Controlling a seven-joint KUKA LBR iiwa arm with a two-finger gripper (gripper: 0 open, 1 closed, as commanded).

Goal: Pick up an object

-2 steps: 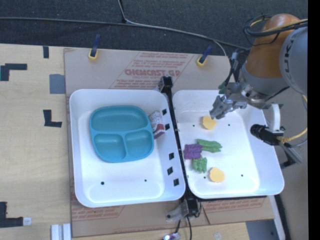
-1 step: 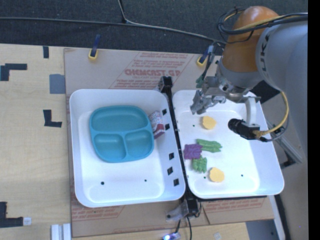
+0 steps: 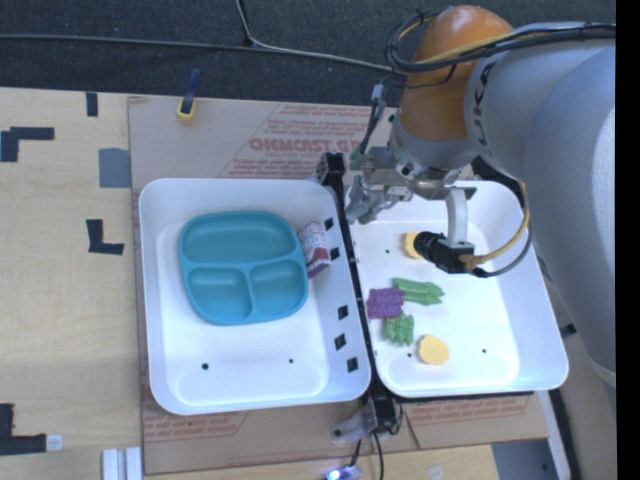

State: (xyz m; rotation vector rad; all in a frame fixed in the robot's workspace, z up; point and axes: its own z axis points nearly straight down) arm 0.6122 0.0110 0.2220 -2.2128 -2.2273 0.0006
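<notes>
Pale wooden benchtop, marked with dark tape pieces, is spread with a printed cardboard sheet (image 3: 270, 143) on which two shallow white bins are set side by side. The left bin (image 3: 165, 368) is taken as the landmark. Inside it a teal divided plate (image 3: 243, 266) is laid flat, and against the plate's right edge a small white-and-maroon container (image 3: 316, 247) is leaned — its label cannot be read.

To the right of the left bin, touching along the shared wall, the right bin (image 3: 520, 363) is seen. In it are grouped a purple toy piece (image 3: 384, 302), a green leafy piece (image 3: 420, 291), a second green piece (image 3: 401, 329) and a yellow disc (image 3: 433, 350). A further yellow object (image 3: 413, 245) is half hidden behind a black fitting and cables.

The arm is cut off at the right edge. The gripper (image 3: 372, 200) is hung over the shared wall near the bins' far end; how far it is opened cannot be told, and nothing is seen held in it.
</notes>
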